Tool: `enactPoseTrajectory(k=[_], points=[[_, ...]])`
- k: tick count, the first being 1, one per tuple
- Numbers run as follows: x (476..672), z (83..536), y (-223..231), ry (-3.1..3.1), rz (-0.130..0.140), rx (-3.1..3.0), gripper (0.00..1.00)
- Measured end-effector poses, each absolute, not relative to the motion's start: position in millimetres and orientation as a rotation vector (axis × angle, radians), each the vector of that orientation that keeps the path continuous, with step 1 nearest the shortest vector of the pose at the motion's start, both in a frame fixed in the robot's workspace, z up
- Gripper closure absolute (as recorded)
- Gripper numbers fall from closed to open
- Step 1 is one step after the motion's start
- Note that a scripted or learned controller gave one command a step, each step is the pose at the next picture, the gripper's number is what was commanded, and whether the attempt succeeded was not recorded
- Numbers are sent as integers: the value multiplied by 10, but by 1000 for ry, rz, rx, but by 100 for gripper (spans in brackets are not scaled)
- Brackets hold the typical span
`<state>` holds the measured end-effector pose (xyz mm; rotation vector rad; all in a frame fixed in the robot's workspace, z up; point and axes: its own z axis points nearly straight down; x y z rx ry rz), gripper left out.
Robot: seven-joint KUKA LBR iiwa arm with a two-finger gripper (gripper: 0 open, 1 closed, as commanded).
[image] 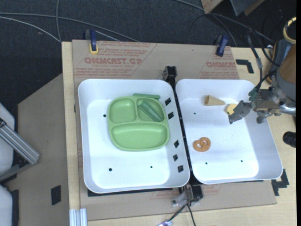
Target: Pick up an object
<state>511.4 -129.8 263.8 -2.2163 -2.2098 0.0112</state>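
In the right bin [263, 168], a tan wedge [214, 100] lies near the back and a small yellow piece [231, 108] sits just right of it. A brown pretzel [201, 144] lies near the bin's left wall, toward the front. My gripper [241, 113] hangs over the right bin's back right part. Its dark tip is right beside the yellow piece, and I cannot tell whether it touches it. Nothing is visibly held.
The left bin [94, 164] holds a green divided plate [137, 136] with a dark green object [151, 109] in its back right compartment. A black clip-lined divider [178, 126] joins the bins. Cables and the arm body [284, 74] crowd the right side.
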Motion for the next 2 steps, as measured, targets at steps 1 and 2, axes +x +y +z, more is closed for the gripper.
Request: enactPoseTrajectory(k=[1,2], points=[[5135,2696,-1295,-2220,0,-2220,0],[5167,2260,-1250,-2217,4,-2216,0]])
